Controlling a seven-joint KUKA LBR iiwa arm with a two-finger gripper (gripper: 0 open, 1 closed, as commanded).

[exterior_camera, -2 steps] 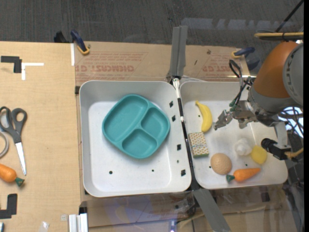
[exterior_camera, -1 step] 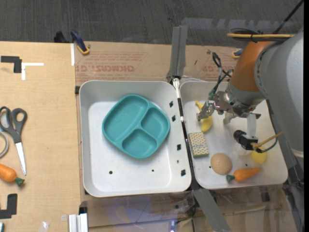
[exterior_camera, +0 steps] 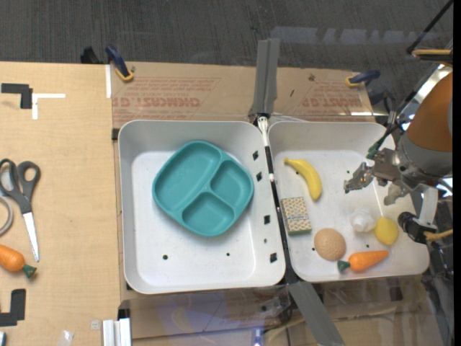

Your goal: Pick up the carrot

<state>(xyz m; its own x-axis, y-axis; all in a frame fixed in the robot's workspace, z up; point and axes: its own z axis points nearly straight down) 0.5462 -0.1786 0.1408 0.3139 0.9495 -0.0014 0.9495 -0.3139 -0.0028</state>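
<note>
Gripper [exterior_camera: 374, 182] hovers over right bin [exterior_camera: 338, 146], fingers spread open, holding nothing. Carrot [exterior_camera: 366, 260] lies at bin's front edge, beside egg [exterior_camera: 330, 244], below lemon [exterior_camera: 386, 231], apart from gripper.

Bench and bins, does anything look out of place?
Yes: a second carrot lies outside the bins on the bench, near the scissors, while the other carrot sits in the right bin.

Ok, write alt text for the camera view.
A grey arm's gripper hovers over the right bin, which holds a carrot, banana, lemon, egg and sponge. The left bin holds a teal divided plate.
</note>
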